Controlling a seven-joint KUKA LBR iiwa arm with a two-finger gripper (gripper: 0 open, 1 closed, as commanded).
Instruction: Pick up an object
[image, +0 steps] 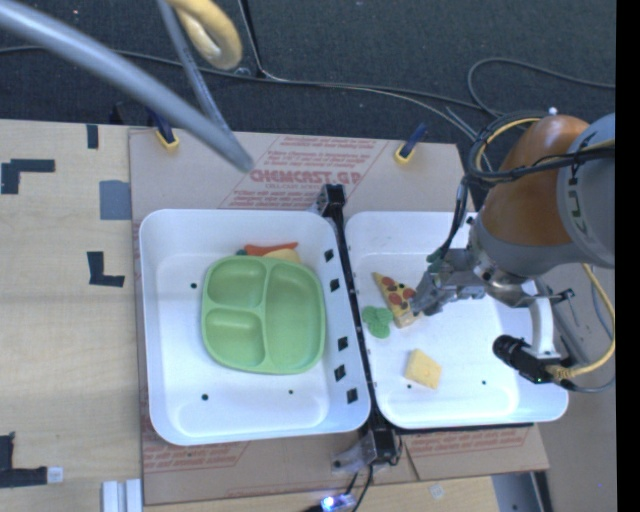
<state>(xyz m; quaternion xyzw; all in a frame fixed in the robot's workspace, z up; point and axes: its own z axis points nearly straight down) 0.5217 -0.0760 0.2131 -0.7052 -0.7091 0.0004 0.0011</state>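
Here the claw (428, 298) hangs low in the right bin (470, 405), just beside the pizza slice (396, 298); whether it is open or closed cannot be told, and nothing visibly sits in its grip. A green disc (377, 320) touches the slice, with a yellow cheese wedge (423, 369) nearby. The left bin (165, 330) holds a green divided plate (264, 313).

Grey robot arm (560, 215) with an orange band reaches in from the right, wrist bent downward, its gripper (428, 296) pointing left and low
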